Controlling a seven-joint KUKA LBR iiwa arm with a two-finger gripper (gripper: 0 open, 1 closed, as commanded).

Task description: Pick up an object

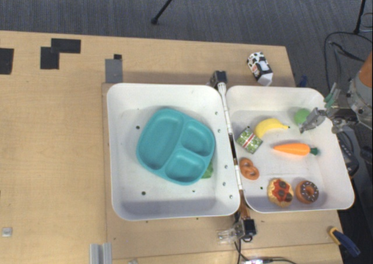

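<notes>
Approach stage of the pick: hovers at the far right corner of the right bin [265, 104] as the gripper [315, 120], just beside a small green object [301, 116], with nothing visibly caught. Cannot tell whether the claw is spread or pressed together. Leaves the banana [271, 127] and carrot [291, 149] lying near. Next probably calls for centring over one target, then descending before closing

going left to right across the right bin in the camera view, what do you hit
pretzel → yellow banana → orange carrot → gripper at the far right edge. Left out for overlapping places: the green carton, the tart, the chocolate donut and the green item by the gripper.
</notes>
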